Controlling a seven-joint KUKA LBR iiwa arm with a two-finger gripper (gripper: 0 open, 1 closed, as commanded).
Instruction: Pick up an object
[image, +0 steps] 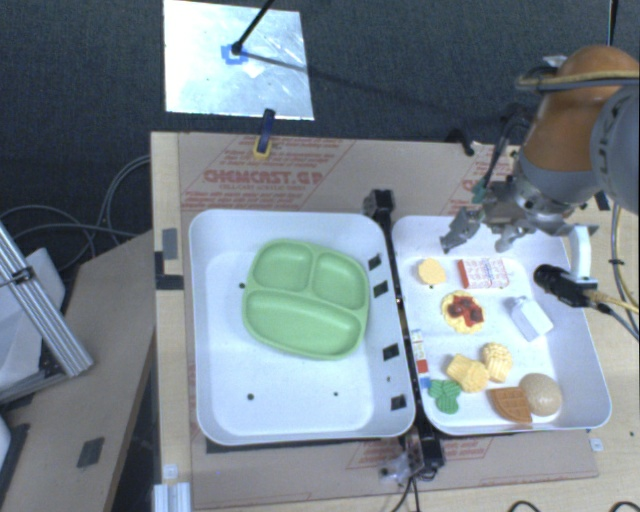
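At the upper right of the frame, the gripper hovers with fingers spread and empty above the right bin, just above the red-and-white packet (a likely target), so the approach step calls for descending and closing.

Well to the left of the gripper and lower in the view, a green plate with 3 compartments lies in the left white bin. Up and to the left of the gripper lies 1 shiny sheet, with a small blue and yellow clip just below it. An aluminium rail stands at the far left.
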